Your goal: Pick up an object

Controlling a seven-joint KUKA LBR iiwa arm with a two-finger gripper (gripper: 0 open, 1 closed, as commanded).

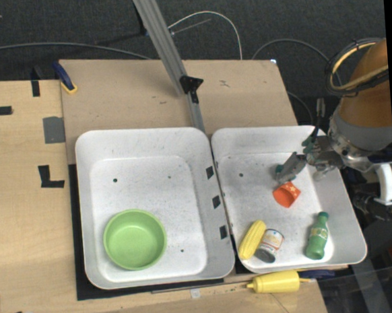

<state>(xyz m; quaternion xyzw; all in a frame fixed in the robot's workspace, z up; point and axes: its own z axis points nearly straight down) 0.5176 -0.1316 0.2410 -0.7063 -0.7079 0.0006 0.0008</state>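
Observation:
The right bin (249, 148) holds an orange cup (287, 194) lying on its side near the middle. A green bottle (316, 236) lies by the front right corner. At the front edge, a yellow corn-like piece (252, 240) rests beside a small can (271, 244). My gripper (289, 168) reaches in from the right and hangs just above and behind the orange cup. Nothing shows in its grasp. In the left bin (141, 150), a green bowl (134, 239) sits at the front left.
A yellow mustard bottle (277, 282) lies on the bench just outside the right bin's front rim. A grey pole (167, 47) slants over the bench behind the bins. Cables run across the dark floor at the back.

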